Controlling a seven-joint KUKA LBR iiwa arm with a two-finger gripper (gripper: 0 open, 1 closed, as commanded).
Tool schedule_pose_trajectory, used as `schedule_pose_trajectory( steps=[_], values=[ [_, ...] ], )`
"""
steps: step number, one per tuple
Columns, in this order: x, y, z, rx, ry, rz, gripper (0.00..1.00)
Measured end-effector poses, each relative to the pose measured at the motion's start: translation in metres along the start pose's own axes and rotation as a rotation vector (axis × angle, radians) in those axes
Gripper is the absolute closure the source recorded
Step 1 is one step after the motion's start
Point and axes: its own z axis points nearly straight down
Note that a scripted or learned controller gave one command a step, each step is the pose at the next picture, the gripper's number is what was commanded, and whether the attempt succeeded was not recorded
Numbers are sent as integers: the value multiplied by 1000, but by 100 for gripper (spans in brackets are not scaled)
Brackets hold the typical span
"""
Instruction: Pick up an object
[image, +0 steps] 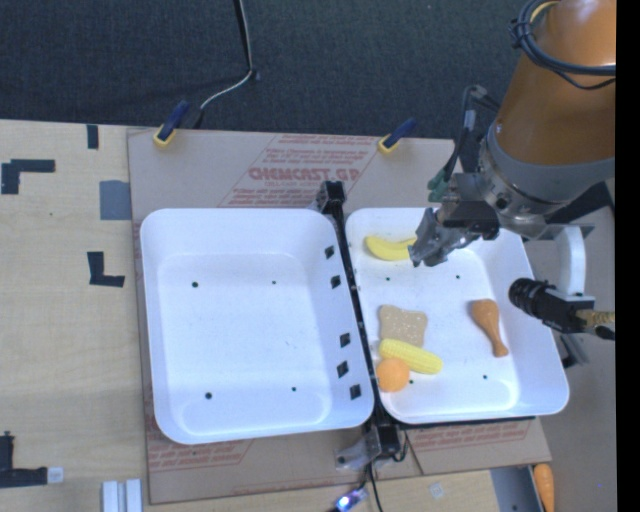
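Over the right-hand white bin (540, 395), my dark two-finger gripper (428, 252) hung touching the curved yellow plastic banana (386, 248) near the back wall; its state I could not tell. Centring over the banana's middle would serve best.

A: What carries everything?

B: A pale wooden bench (60, 300), marked with dark tape pieces.

A: And directly on it?

B: A brown cardboard sheet (290, 175) with red printing, held at its far edge by two blue-and-yellow clamps (172, 120).

A: On the sheet?

B: Two shallow white bins, the left bin (240, 320) and right bin (535, 395), touching side by side.
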Motion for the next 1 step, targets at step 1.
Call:
schedule_pose_trajectory(
  steps=[1],
  values=[
    [0, 0, -10, 1, -1, -1, 100]
  ],
)
